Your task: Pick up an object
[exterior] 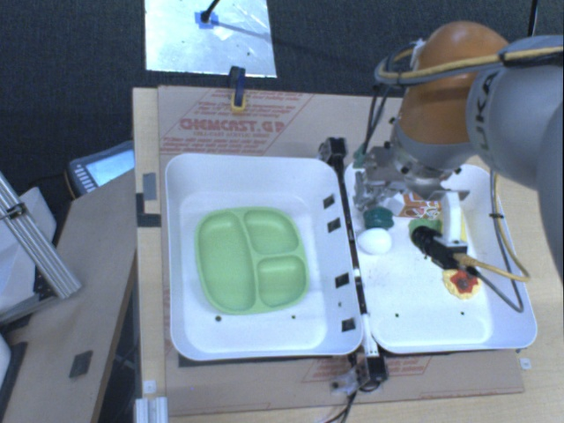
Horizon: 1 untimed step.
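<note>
Camera view: we see the gripper low in the right bin, poised beside a teal piece and egg; its grip state we cannot tell.

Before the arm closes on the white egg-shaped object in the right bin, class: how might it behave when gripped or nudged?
The white egg looks smooth and rounded, so it may slip from a grip. Lying loose on the right bin floor, it would probably roll when nudged.

Divided tray in left bin; egg in right bin.
</note>
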Tool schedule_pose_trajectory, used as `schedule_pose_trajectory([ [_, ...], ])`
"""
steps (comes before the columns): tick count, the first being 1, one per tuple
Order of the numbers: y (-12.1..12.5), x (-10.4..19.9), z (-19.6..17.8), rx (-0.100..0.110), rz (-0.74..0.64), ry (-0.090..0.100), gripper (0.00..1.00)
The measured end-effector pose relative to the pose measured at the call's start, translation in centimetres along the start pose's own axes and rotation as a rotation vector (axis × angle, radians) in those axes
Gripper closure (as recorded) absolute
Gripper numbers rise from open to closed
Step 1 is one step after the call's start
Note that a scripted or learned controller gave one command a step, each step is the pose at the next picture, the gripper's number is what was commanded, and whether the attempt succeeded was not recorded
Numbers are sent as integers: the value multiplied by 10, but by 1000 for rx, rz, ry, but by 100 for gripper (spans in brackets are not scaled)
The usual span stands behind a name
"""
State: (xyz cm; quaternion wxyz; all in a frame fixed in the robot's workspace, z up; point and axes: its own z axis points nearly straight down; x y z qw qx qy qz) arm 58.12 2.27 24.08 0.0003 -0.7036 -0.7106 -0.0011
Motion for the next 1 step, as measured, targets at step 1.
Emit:
schedule_pose_trajectory([
  [1, -15, 53, -5, 0, 0, 0, 100],
])
